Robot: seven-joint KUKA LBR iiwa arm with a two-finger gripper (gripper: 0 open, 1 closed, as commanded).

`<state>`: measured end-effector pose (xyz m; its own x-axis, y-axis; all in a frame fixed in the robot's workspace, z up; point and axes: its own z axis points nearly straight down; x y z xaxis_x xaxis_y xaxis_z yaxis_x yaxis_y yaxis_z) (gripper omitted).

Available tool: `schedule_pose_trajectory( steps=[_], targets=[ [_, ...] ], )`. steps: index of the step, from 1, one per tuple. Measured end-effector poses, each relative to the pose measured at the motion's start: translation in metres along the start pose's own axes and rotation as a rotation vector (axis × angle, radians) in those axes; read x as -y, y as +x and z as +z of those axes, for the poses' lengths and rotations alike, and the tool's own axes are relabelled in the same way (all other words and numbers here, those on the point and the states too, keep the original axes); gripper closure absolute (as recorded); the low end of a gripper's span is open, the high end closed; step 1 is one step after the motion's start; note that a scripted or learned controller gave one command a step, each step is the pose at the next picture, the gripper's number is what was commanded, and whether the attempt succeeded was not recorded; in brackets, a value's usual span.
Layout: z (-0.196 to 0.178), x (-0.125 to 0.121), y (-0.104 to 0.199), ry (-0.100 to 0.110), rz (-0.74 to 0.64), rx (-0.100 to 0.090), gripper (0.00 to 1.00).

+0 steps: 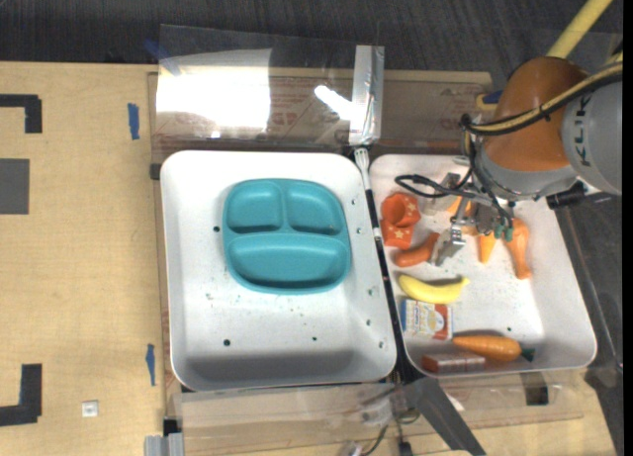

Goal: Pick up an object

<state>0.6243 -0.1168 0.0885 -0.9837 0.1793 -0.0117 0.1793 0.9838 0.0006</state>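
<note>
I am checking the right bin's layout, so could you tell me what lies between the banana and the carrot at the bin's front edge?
In the camera view, a small carton lies between the banana and the front carrot, just below the banana and left of the carrot.

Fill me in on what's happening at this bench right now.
A grey robot arm with an orange band reaches in from the right and has its gripper low over the right bin, among toy foods: a red pepper, a banana, carrots and a small carton. Nothing can be made out between its fingers, so no pick is evident yet. The left bin holds a teal divided plate.
</note>
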Motion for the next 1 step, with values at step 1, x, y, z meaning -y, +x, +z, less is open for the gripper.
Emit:
schedule_pose_trajectory(
  steps=[1],
  targets=[
    [-0.0016,0.0472,0.0698,0.002,0.079,-0.001,0.0]
  ],
)
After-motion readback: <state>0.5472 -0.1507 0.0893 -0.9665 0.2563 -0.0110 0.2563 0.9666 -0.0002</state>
